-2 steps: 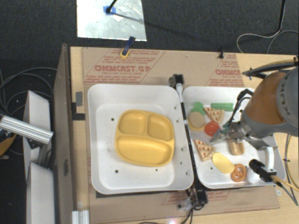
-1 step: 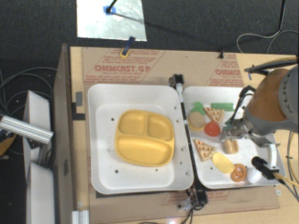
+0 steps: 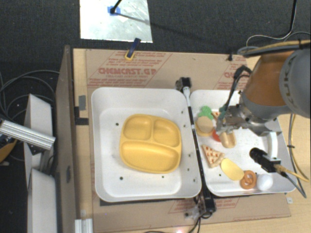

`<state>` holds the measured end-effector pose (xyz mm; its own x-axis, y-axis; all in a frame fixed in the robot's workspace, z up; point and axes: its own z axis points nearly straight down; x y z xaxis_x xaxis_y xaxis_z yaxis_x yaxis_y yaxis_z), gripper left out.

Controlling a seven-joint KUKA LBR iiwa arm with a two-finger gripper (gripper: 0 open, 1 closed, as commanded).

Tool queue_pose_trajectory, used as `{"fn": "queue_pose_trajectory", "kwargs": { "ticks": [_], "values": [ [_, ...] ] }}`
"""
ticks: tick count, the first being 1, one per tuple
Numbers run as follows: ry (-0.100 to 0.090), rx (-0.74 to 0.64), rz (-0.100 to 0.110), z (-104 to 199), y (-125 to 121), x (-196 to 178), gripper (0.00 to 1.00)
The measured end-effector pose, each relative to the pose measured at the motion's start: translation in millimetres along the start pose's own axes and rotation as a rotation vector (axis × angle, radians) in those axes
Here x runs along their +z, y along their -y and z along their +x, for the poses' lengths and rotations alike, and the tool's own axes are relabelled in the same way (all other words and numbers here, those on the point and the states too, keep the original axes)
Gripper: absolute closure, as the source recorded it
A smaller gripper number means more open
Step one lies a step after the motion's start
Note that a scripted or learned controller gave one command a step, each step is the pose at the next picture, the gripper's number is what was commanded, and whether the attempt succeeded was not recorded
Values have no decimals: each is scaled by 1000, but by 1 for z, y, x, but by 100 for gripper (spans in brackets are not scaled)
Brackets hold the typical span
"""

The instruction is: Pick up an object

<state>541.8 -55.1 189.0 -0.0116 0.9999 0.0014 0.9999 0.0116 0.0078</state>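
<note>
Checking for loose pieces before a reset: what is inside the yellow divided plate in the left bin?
The yellow divided plate sits in the left bin; its three compartments show bare yellow, nothing inside. What lies beneath the plate is covered.

One camera sits high above the bench (image 3: pixel 146 67) and looks down at a slant. It is far enough back to see both white bins: the left bin (image 3: pixel 104 130) lies well away from the gripper (image 3: pixel 224 128), and the right bin (image 3: pixel 272 186) lies right under it. The arm (image 3: pixel 274 81) comes in from the right side.
</note>
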Motion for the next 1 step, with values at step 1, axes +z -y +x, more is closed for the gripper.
{"fn": "queue_pose_trajectory", "kwargs": {
  "ticks": [1],
  "values": [
    [1, 9, 6, -5, 2, 4, 0]
  ]
}}
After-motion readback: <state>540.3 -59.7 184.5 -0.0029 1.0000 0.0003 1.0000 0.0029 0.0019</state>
